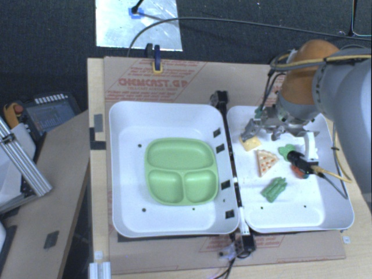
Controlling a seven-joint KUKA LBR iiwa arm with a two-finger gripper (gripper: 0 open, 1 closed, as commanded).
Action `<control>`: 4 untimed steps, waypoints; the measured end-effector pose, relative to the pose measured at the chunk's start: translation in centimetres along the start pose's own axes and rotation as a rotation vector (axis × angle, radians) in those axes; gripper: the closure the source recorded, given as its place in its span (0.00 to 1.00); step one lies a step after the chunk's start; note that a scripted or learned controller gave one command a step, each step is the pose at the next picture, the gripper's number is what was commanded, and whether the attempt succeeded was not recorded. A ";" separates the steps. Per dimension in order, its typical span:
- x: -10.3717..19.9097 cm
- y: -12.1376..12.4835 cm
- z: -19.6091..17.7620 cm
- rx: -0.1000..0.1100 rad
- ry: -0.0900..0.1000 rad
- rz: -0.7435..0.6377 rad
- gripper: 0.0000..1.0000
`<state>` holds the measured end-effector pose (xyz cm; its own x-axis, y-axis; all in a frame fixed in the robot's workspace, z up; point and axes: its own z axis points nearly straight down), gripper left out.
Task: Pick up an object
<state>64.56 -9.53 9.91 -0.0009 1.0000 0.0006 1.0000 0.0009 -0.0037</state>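
My gripper (266, 131) is down in the right bin (302, 214), near its back left corner. Its two fingers stand apart, so it looks open, with nothing between them. A yellow cheese wedge (251, 142) lies just in front of the left finger, close to it or touching. In front of the gripper lies a pizza slice (266, 162). A small green piece (286, 151) and a red piece (299, 169) lie to the right of the slice. A green bean pod (274, 188) lies nearer the front.
The left bin (125, 156) holds a green divided plate (179, 171). A black hinge strip (228, 161) runs between the bins. The grey arm with its orange band (308, 68) leans over the right bin's back right. A thin yellow cable (332, 176) crosses the right bin's right side.
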 end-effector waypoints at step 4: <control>4.5 -0.8 -12.4 -0.005 0.001 -0.007 1.00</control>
<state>63.81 -5.07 22.31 -0.0083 1.0000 0.0018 1.0000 0.0083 0.0014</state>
